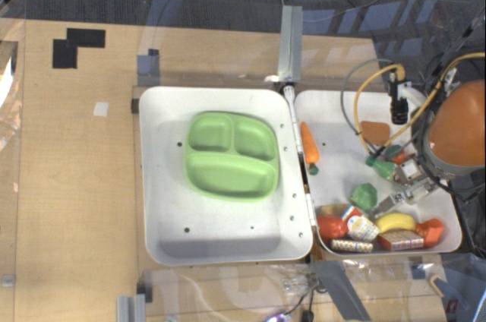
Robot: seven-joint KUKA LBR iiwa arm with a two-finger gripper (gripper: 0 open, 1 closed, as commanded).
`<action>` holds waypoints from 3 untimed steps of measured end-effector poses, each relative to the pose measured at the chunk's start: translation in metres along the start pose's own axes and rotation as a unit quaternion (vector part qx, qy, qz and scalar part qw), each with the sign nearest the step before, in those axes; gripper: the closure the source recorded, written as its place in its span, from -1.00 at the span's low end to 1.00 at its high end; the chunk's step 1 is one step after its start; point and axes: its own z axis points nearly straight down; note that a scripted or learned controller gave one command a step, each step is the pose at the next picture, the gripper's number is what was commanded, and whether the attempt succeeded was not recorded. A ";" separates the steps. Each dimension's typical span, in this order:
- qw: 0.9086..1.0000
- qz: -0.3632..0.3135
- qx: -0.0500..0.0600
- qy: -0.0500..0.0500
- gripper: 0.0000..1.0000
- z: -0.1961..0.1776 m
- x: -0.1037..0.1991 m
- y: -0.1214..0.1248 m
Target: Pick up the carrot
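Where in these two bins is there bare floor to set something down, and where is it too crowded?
Left bin: bare floor all around the green divided plate, widest along the near edge. Right bin: a bare patch between the carrot and the brown piece. Crowded: its near edge, with banana and tomato, and around the gripper.

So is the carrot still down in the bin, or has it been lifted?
Down in the bin. The carrot lies flat on the right bin's floor along its left wall, apart from the tool, which sits over toward the right side.
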 end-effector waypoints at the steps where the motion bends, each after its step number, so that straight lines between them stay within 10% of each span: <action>1: 0.976 -0.217 0.000 -0.001 -1.00 0.000 -0.008 0.009; 2: 0.941 -0.337 0.000 -0.001 -1.00 0.000 -0.005 0.021; 3: 0.973 -0.232 -0.003 -0.005 -1.00 -0.029 -0.005 -0.013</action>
